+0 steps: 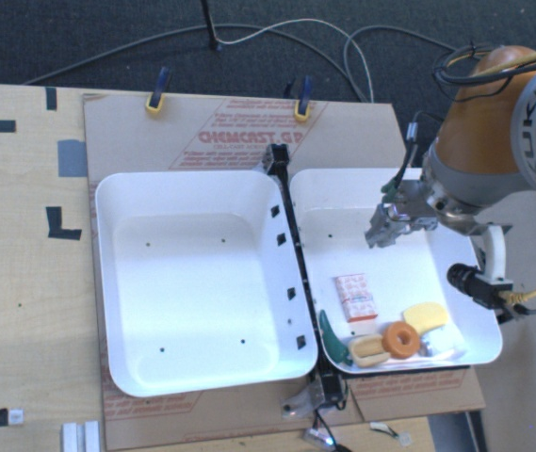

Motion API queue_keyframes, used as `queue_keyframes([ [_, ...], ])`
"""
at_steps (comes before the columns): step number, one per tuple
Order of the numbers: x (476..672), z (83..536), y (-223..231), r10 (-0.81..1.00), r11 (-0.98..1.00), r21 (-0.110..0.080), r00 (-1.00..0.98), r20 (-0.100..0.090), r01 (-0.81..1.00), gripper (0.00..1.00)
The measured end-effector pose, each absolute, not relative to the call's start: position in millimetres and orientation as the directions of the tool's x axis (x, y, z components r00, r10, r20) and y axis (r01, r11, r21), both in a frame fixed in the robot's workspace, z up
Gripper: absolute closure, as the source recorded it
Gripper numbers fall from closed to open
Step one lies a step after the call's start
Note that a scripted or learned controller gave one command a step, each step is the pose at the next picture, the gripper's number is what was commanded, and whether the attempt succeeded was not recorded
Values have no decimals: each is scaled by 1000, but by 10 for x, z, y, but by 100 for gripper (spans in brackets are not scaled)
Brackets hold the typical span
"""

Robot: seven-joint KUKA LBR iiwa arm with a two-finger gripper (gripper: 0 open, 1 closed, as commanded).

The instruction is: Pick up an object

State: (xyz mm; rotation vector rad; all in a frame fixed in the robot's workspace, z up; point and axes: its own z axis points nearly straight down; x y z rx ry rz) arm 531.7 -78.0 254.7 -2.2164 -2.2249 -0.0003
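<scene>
My gripper [387, 229] hangs in the right bin [324, 191], upper right of frame; I cannot tell its opening. The small carton [354, 298] lies alone just below, so I should centre over it and descend straight

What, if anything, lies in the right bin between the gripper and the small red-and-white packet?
Nothing: in the camera view, only bare white floor of the right bin separates the gripper from the red-and-white packet.

Wooden bench [23, 252], cardboard sheet [239, 135] on it, two white bins [192, 281] atop the cardboard
</scene>
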Motion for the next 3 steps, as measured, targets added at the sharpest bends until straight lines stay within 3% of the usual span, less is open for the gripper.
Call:
queue_keyframes([
  [3,5586,2213,620,1000,4,-1,-4,1,1000,100],
])
